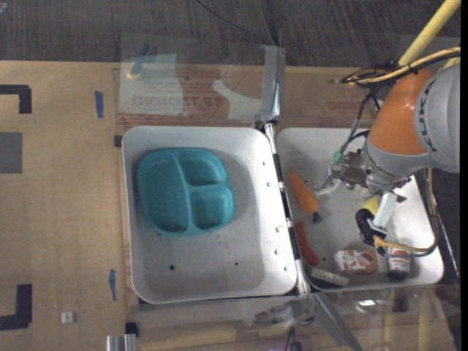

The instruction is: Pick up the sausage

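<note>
Approach step. The slim reddish-brown sausage (306,243) lies against the left wall of the right-hand shallow white bin (431,269), below an orange carrot (303,192). The pincer (344,175), its opening indiscernible, must next descend leftward onto the sausage.

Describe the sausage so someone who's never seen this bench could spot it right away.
Look in the right bin, along its left wall. Below the carrot lies the sausage, a slim reddish-brown stick. It is darker and thinner than the carrot and has no green tip.
</note>
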You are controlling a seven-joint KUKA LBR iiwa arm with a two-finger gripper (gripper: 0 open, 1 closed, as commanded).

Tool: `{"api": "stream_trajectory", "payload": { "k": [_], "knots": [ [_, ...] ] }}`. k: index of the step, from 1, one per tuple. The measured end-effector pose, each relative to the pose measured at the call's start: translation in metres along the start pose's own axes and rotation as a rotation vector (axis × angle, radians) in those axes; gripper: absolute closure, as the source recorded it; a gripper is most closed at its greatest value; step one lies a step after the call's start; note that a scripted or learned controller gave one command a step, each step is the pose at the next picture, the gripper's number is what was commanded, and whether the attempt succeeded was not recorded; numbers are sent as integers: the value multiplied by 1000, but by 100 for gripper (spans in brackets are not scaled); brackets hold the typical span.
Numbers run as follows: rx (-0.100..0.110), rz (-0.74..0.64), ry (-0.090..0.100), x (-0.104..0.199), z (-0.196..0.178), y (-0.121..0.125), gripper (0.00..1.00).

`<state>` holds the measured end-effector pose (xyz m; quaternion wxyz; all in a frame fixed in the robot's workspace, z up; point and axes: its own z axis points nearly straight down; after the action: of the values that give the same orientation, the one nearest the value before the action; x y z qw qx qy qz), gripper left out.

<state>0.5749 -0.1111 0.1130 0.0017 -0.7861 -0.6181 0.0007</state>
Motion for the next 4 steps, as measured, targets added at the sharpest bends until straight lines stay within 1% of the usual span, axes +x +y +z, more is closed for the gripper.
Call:
{"api": "stream_trajectory", "payload": {
  "k": [1, 2, 3, 4],
  "knots": [
    [-10, 182, 0, 10, 25, -27, 0],
    [-8, 511, 1, 15, 25, -11, 0],
    [-10, 509, 2, 15, 14, -10, 100],
    [-15, 219, 5, -6, 24, -86, 100]
  ]
}}
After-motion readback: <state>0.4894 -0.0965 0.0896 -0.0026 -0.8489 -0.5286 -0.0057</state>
